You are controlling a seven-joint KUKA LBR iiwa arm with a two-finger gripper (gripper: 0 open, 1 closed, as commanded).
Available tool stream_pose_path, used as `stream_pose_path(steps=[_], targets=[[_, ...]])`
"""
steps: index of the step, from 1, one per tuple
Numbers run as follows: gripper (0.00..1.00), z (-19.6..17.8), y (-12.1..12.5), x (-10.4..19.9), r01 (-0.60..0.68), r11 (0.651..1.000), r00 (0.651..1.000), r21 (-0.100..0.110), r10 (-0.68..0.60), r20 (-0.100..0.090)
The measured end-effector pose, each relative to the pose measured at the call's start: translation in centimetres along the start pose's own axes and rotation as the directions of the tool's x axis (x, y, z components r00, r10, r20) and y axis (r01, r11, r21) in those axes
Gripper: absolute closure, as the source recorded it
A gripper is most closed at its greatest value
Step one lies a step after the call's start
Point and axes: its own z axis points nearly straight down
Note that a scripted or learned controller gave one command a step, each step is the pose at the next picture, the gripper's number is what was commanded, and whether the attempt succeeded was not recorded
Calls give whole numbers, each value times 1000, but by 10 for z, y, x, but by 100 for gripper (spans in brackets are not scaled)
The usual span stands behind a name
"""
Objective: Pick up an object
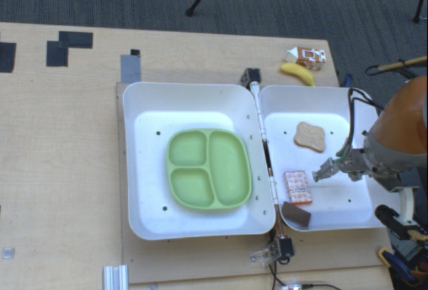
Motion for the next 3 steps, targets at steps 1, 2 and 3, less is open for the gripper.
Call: stream_pose_path(steps=[1, 2, 3], targets=[[0, 29, -3, 54, -5, 1000, 1000, 1, 5, 5], [100, 16, 1, 58, 0, 1000, 1000, -4, 0, -4], [0, 16, 1, 57, -1, 1000, 1000, -3, 1, -3]])
